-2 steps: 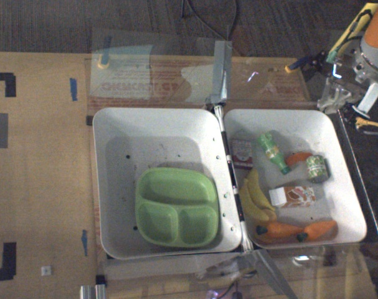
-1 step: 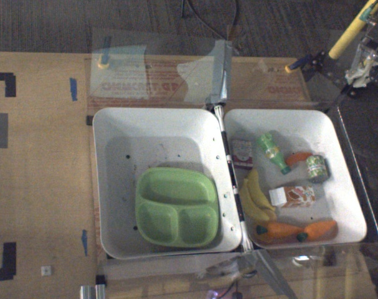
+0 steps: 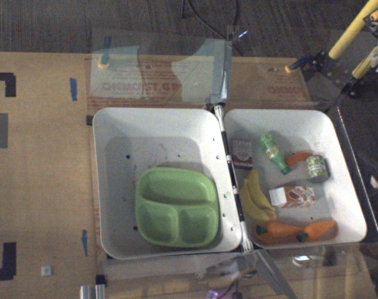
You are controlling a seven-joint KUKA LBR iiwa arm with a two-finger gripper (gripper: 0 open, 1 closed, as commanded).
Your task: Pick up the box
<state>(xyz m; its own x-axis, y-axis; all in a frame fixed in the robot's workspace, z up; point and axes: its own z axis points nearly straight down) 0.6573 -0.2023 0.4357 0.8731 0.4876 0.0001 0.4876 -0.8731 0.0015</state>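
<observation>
Pincer: cannot tell its state from this view; same for the arm's pose, so nothing to log on reach or tilt. No lift has begun, judging by how the box lies.

Near edge of right bin (image 3: 347,185): two carrots (image 3: 299,231) lie end to end along the near wall, likely rolled there down the slope of the floor. Just behind them, the banana (image 3: 256,199) curves along the left wall.

The box (image 3: 293,196), the task's thing, is mid-bin, lying flat on its side, white end toward the banana, brown-orange end toward the right wall. It sits just beside the banana, apart from the carrots. Long faces look free, so a top-down pinch across the narrow width seems workable; the banana side is the tight one.

Further back: can (image 3: 317,167) near the right wall, a small carrot (image 3: 298,158) touching or just beside it, green bottle (image 3: 274,153) on its side, cap toward the far wall. A dark red packet (image 3: 241,152) rests against the left wall; also boxy, could be mistaken for the target.

Left bin (image 3: 114,136): green tray (image 3: 176,207), three compartments, at the near right corner.
</observation>
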